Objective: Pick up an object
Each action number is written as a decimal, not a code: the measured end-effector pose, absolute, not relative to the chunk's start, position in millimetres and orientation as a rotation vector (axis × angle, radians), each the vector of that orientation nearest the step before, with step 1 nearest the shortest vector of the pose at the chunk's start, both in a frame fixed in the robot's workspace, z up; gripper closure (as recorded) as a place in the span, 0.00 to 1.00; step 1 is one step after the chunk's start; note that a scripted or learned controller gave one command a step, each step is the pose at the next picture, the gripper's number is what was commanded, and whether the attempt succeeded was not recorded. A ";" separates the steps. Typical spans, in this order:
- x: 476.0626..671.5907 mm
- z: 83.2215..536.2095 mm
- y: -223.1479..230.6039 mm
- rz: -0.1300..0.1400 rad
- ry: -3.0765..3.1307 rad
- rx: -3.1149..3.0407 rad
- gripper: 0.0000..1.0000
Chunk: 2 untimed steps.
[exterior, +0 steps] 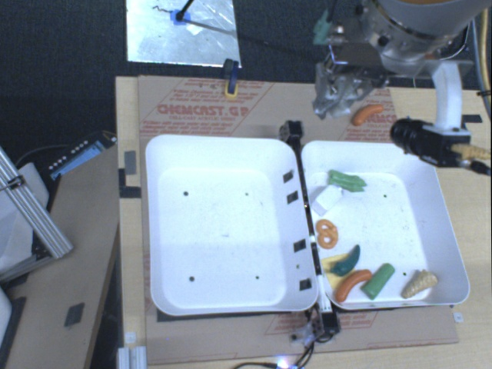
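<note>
- The grey metal gripper (340,98) hangs from the arm's wrist at the top right, over the brown cardboard sheet with red lettering (201,108) just past the far rim of the right bin.
- A small orange sausage-shaped piece (367,114) sits right against the gripper's lower right side. From here I cannot tell whether the claw is wide, narrow or gripping that piece, nor whether the piece is lifted or lying on the cardboard.
- The right shallow white bin (438,214) holds the other pieces.
- A green pod-shaped piece (347,181) lies near its far side, with a flat white scrap (327,199) just beside it towards the divider.
- An orange pretzel-shaped piece (327,233) lies close to the left wall.
- Nearer the front, a teal curved piece (350,257) rests against a yellow banana-like piece (332,265).
- Along the front edge lie a second orange sausage shape (351,285), touching a green cylinder (379,280), and a beige cone-shaped piece (419,284) a little apart at the right.
- The left shallow white bin (223,221) stands side by side with the right one, black clips (296,198) running down the join between them.
- A blue and yellow clamp (230,79) grips the far edge of the cardboard, below a shiny metal sheet (183,21).
</note>
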<state>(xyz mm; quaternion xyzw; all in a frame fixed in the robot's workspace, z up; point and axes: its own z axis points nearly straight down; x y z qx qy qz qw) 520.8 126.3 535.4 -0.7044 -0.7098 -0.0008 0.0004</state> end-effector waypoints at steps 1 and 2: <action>484.8 535.3 153.0 -0.003 -2.229 -2.213 1.00; 531.8 534.6 166.5 -0.004 -2.224 -2.221 1.00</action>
